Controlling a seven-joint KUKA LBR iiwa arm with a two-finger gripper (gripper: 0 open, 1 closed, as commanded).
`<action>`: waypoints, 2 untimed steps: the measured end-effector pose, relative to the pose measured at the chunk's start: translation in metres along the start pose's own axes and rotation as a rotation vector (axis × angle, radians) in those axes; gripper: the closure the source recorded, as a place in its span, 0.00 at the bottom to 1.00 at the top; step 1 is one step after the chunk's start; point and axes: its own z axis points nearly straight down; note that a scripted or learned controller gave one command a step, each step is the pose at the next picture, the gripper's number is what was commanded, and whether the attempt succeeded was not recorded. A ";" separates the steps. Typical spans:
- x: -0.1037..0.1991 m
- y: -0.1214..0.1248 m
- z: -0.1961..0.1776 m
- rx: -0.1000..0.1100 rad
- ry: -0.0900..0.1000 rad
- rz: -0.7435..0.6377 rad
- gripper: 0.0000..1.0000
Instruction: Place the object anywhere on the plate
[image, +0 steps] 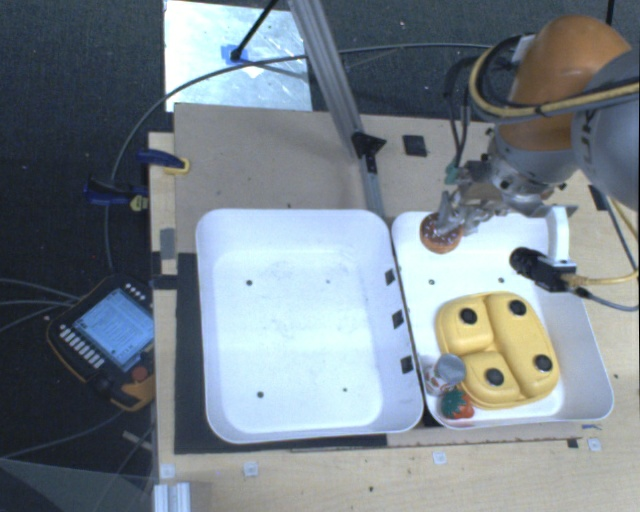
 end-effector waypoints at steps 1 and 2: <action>0.043 0.003 0.014 -0.001 0.000 0.000 1.00; 0.098 0.009 0.025 -0.003 0.000 0.001 1.00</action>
